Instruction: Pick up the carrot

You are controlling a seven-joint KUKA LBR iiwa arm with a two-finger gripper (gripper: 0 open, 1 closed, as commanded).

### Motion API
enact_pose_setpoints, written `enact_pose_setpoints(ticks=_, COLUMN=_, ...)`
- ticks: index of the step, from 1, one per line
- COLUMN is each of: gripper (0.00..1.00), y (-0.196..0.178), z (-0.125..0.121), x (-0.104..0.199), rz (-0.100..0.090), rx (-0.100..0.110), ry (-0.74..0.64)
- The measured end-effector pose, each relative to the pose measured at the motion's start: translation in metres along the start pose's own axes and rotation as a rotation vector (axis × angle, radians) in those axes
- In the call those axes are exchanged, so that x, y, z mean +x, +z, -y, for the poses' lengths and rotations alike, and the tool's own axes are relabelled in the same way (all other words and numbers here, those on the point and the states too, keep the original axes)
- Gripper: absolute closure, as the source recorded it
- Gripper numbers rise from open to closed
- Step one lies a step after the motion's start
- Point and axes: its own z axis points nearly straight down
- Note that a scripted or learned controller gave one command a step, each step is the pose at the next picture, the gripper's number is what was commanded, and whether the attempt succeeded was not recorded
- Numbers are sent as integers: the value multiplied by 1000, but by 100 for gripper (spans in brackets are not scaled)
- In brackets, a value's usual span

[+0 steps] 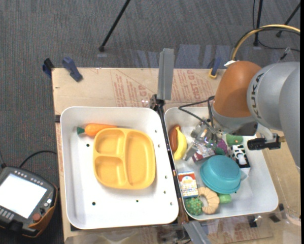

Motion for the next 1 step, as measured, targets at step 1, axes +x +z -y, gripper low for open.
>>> enact_pose_setpoints(ticks=1, gripper=0, y=-33, z=75, x=65, rz=0, rx=0, ry=190)
